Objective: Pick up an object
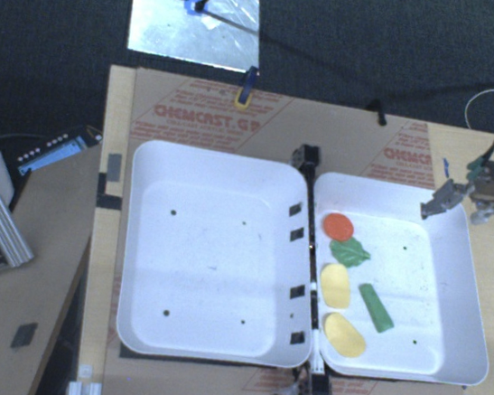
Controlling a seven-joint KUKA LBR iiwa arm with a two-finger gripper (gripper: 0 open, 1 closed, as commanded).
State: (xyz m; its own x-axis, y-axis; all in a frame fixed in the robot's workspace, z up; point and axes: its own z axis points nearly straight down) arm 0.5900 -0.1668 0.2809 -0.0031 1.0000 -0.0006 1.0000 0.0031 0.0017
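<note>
In the right bin [464,305], along its left side, lie five small things: one orange-red disc [339,226] farthest back, one crumpled green leaf piece [350,251] just near of it, one pale yellow oval [336,286] nearer again, one deeper yellow oval [344,335] nearest the front rim, and one green bar [375,308] right of the two yellow pieces. None is stacked; the disc and leaf piece are almost touching, the rest sit close but apart. The green bar's long axis runs on a diagonal, far-left to near-right. The yellow ovals lie roughly lengthwise, far to near.

The pincer [438,202] hangs over the far right corner of the same bin, at about the rim, holding nothing. Whether its tips are spread or pressed together: cannot tell, too small and dark against the bin wall.

Key relation: every object lies left and nearward of the pincer. Orange-red disc is the closest candidate, leaf piece next; deeper yellow oval is the longest reach. Judgement: the coming move calls for a travel leftward and toward the front, then a descent.

Left bin [211,260]: one, white, beside the right one, joined by a dark hinge strip. Both bins rest on cardboard on the counter [62,212].
</note>
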